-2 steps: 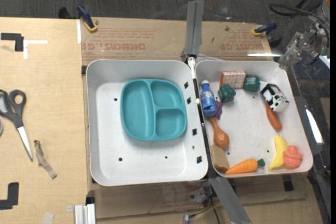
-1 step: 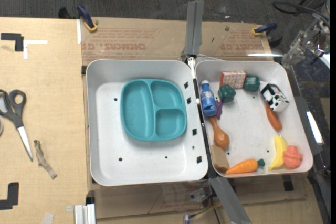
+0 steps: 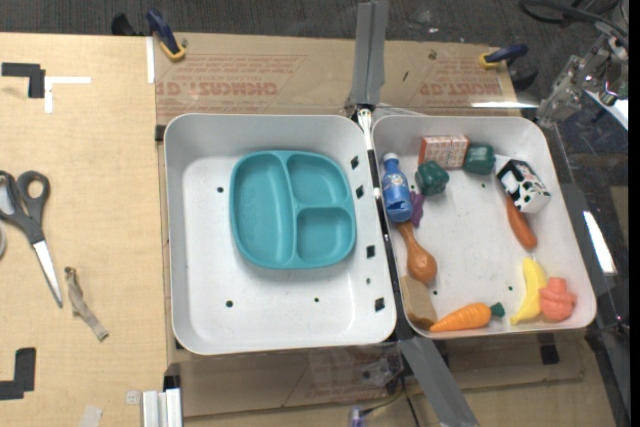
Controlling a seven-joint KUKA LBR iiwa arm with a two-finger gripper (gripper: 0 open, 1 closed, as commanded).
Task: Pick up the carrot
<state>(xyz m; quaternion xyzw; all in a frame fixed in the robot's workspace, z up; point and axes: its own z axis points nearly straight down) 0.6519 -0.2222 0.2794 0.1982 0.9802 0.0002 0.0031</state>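
At the right bin's [image 3: 575,245] front wall, carrot [image 3: 466,317] lying flat, untouched

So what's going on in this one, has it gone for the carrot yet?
Not yet. The carrot lies untouched near the front edge of the right bin, beside a banana, among other toy foods. The left bin holds a teal divided plate. Part of the arm's hardware sits at the upper right, well away from the carrot.
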